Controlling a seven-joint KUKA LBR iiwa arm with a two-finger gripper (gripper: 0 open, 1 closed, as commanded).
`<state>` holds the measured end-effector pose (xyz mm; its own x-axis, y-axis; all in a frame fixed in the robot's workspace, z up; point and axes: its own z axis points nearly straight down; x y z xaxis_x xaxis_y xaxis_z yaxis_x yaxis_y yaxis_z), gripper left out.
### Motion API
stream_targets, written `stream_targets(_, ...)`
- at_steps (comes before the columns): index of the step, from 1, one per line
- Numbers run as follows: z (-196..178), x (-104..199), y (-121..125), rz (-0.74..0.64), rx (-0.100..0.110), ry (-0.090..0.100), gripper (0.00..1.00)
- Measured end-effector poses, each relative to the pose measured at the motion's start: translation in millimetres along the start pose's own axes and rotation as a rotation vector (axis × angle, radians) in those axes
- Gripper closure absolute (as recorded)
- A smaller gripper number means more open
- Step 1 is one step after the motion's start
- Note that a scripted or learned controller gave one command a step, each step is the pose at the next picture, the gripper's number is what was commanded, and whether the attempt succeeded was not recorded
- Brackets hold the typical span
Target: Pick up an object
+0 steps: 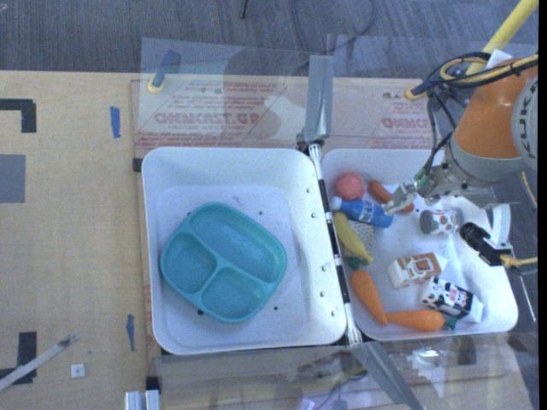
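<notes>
1. Tan bench w/ blue tape marks; two white bins side by side, grey carpet beyond.
2. Left bin: teal divided plate, smooth plastic, 3 compartments.
3. Right bin: the pickables. Pink ball, blue bottle, yellow corn, two orange carrots, small cartons, a white cup.
4. Gripper sits at that bin's upper part, near the cup & a small orange piece; whether it's open or closed can't be told, nothing seen held.
5. Advice: go for an isolated item, e.g. the cup. Carrots taper & are slick, likely to squirt out; cartons flat-sided, prob easier. Descend straight, avoid bin wall.
</notes>
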<state>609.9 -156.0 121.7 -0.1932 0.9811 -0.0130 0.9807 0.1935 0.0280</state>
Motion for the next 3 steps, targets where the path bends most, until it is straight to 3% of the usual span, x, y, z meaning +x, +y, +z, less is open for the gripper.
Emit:
stream_targets(1,-52.2,28.0,21.4,-0.068,0.025,0.013,0.0)
stream_targets(2,0.4,30.3,30.0,-0.174,-0.002,0.005,0.0)
stream_targets(3,36.2,-11.7,43.4,-0.288,0.02,0.013,0.0)
